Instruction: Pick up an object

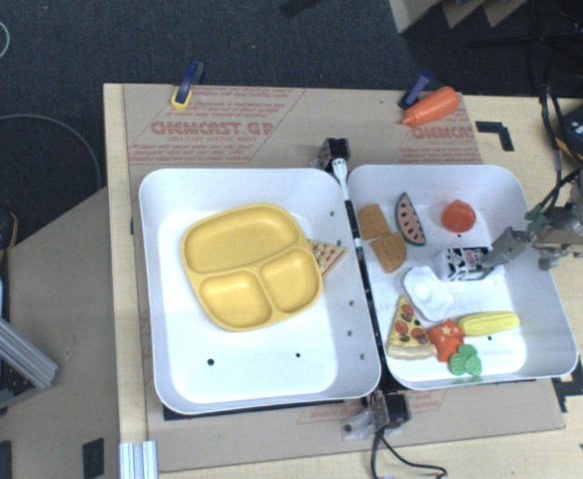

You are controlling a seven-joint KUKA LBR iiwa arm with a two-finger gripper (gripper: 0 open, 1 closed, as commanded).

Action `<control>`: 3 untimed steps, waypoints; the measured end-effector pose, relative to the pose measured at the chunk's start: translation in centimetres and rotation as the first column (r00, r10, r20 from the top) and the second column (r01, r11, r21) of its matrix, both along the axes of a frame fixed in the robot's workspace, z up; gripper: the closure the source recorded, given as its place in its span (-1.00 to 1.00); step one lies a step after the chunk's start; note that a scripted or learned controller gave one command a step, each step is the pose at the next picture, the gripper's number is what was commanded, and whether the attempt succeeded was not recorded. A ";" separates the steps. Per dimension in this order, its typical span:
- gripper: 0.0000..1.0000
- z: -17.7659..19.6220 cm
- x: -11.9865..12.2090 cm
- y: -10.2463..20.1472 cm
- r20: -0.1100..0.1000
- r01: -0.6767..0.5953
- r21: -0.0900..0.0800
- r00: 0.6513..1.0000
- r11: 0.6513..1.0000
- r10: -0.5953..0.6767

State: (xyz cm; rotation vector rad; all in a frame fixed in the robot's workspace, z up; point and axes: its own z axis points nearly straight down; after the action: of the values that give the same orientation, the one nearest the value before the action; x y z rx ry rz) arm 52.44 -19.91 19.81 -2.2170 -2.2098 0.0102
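Toy foods (441, 292) crowd the right bin (546, 312); the gripper (468, 263) hangs among them, its opening impossible to tell.

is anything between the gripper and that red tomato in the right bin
Nothing visible stands between them. The gripper sits low in the right bin, over a small black-and-white object. The tomato lies just beyond it toward the bin's far wall, with bare white floor in between. The watermelon slice lies off to the side.
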 end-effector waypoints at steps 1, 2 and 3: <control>-1.00 0.7 0.3 0.0 0.013 -0.004 -0.004 1.000 1.000 0.004; -1.00 -3.8 -0.4 -0.1 0.006 -0.003 -0.001 1.000 1.000 0.003; -1.00 -9.3 0.5 0.3 0.006 -0.004 0.000 1.000 1.000 0.004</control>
State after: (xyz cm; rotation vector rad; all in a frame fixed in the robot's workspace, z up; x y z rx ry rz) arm 52.92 -19.65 10.53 -2.2155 -2.2175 0.0035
